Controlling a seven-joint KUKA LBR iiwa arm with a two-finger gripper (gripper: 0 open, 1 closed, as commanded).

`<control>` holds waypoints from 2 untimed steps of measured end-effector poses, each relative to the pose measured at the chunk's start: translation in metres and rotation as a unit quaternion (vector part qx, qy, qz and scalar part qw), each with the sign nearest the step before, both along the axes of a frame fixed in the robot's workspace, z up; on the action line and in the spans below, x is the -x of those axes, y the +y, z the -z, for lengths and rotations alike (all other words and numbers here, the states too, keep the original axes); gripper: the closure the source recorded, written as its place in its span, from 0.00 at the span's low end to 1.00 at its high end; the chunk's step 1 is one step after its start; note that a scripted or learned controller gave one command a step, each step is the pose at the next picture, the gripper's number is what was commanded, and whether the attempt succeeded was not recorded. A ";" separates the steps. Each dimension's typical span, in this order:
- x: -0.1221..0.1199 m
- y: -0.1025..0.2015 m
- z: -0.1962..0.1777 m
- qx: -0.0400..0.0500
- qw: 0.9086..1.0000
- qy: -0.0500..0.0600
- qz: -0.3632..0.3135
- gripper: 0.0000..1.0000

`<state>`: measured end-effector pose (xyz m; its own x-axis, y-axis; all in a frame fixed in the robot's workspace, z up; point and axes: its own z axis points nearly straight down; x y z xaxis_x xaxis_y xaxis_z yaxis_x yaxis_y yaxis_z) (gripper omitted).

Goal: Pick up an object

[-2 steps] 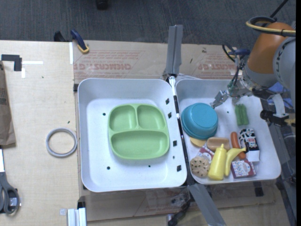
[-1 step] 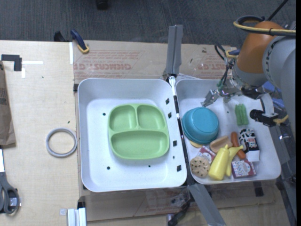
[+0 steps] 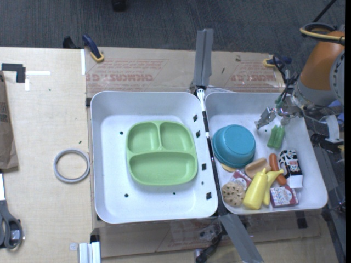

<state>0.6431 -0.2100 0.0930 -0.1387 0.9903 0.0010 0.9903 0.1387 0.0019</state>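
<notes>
gripper (image 3: 270, 117) sits above the right bin's (image 3: 313, 163) far edge (finger state cannot be told). green pickle (image 3: 276, 137) lies just beneath it, near the blue bowl (image 3: 235, 146).

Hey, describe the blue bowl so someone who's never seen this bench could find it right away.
Take the right bin, the one crowded with toy food. The blue bowl sits against its left wall, above a cookie and yellow bottle. It is the one round blue thing there.
</notes>
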 end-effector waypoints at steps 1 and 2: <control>-0.006 0.012 -0.022 0.002 0.998 0.000 -0.063 0.00; 0.044 0.005 0.001 0.001 0.996 0.001 -0.089 0.00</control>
<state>0.5993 -0.2054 0.0921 -0.3123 0.9500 -0.0005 0.9500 0.3123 0.0002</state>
